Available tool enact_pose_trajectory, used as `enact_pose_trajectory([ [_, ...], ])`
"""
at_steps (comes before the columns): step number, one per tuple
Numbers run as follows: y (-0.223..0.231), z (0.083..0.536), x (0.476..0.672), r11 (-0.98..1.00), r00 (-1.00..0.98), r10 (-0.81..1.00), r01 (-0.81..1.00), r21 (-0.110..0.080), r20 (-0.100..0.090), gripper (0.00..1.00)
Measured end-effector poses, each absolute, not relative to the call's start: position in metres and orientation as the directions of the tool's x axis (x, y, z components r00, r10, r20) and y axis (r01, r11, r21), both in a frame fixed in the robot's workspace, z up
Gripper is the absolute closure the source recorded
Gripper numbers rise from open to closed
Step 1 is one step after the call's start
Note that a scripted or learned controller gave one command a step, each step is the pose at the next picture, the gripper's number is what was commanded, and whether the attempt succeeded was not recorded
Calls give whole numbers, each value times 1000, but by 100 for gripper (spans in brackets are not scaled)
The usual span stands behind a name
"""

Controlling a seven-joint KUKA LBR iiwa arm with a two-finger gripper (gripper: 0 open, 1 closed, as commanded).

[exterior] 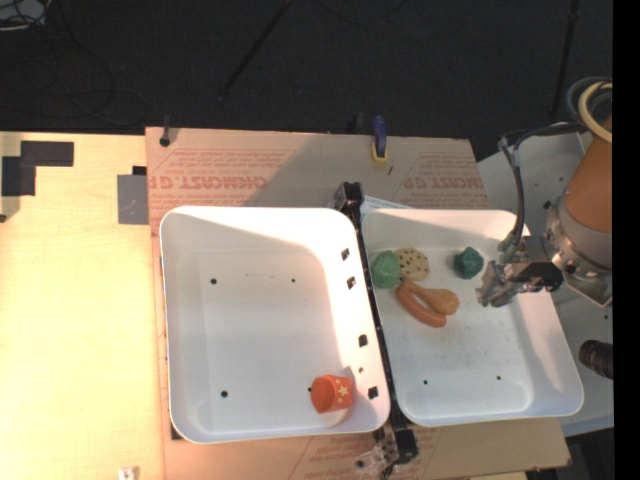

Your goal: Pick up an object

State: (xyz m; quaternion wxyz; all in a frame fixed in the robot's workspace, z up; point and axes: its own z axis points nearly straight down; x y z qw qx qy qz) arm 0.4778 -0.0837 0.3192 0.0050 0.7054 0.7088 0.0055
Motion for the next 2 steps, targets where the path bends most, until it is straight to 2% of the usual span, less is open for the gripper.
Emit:
enact_pose_trajectory([
  [1, -24, 327, 481, 4, -4, 1000, 1000, -1, 0, 100],
  [2, -40, 180, 504, -2, 2, 1000, 1000, -18, 0, 100],
])
